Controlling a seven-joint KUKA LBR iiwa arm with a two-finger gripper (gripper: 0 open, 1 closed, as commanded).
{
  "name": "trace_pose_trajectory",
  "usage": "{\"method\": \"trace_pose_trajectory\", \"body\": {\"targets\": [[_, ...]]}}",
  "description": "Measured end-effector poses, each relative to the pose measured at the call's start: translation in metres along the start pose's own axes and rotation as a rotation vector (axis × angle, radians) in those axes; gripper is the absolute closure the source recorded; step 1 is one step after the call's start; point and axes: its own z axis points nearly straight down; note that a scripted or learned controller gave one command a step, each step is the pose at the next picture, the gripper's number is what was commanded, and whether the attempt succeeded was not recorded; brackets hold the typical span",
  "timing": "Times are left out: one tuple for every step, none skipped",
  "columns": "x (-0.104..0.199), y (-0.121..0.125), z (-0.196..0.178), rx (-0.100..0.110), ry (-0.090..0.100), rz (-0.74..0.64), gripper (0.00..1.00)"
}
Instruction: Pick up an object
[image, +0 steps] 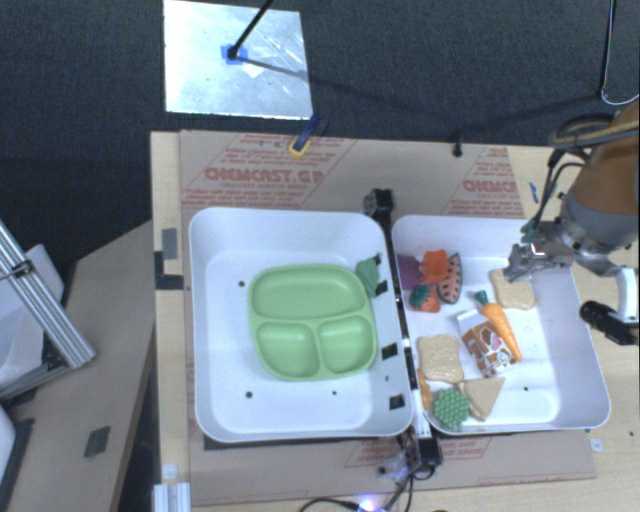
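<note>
Hovering at right-centre of frame, the pincer (527, 262) sits just above a tan toast slice (513, 291) in the right bin (585, 330); released or clenched, cannot tell. Toast lies directly below-left. A toy carrot (499, 327) lies near, long axis running diagonally toward lower right.

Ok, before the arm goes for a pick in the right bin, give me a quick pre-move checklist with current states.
1. Gripper over the right bin: ok, at its upper right area.
2. Something directly below it: ok, a tan bread-like piece lies there.
3. Gripper already holding something: cannot tell.
4. Target free of neighbours: not ok, the toy carrot lies right beside it.
5. Other toys clustered: not ok, the cracker and green round piece sit close against the divider.
6. Green tray in the left bin out of the path: ok.
</note>
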Motion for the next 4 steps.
{"method": "trace_pose_trajectory", "body": {"targets": [[0.000, 0.002, -0.055, -0.002, -0.001, -0.001, 1.00], [0.061, 0.019, -0.062, 0.001, 0.003, -0.006, 1.00], [0.118, 0.034, -0.052, 0.003, 0.004, -0.005, 1.00], [0.168, 0.039, -0.052, 0.002, 0.003, -0.004, 1.00]]}}
